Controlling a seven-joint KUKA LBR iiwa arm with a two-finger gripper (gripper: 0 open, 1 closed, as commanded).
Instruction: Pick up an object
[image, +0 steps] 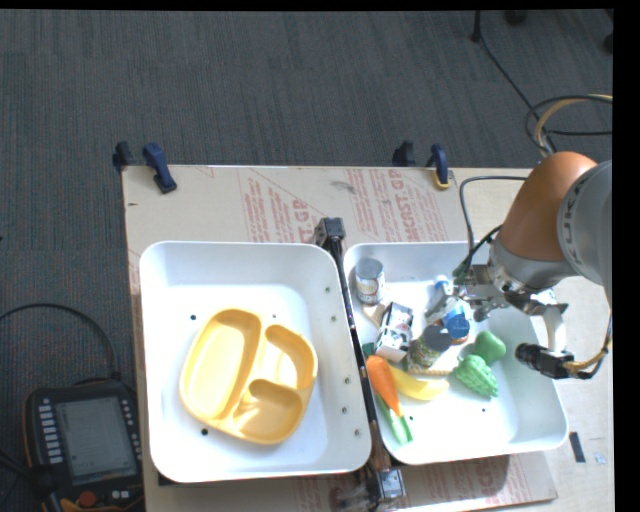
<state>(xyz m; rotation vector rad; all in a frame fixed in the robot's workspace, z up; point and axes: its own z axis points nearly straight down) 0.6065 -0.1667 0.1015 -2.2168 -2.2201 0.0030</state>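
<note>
Blue-capped bottle lies tilted right under the gripper; whether the gripper is open or holding anything is unclear.

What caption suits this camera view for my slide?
Gripper above a cluttered right bin; a yellow divided plate lies in the left bin.
</note>
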